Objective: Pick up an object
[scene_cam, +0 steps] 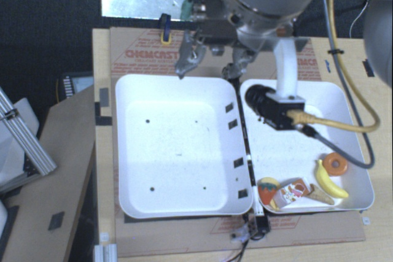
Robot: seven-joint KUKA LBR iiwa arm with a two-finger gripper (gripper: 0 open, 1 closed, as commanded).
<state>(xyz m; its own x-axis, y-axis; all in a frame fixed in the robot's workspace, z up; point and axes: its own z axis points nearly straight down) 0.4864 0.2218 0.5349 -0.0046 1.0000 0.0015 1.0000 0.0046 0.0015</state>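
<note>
tool [210,65] over bins' far edge | fingers apart, seemingly empty

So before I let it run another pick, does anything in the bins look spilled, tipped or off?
Nothing looks spilled or broken. The objects, a banana, an orange round piece and a small packet, are crowded into the near corner of the right bin. The gripper hangs with open fingers over the far rim of the left bin.

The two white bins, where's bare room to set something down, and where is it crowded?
The left bin has a bare floor from wall to wall. In the right bin, toys crowd the near corner: banana, orange ring, small packet. The gripper hangs over the bins' far edge.
</note>
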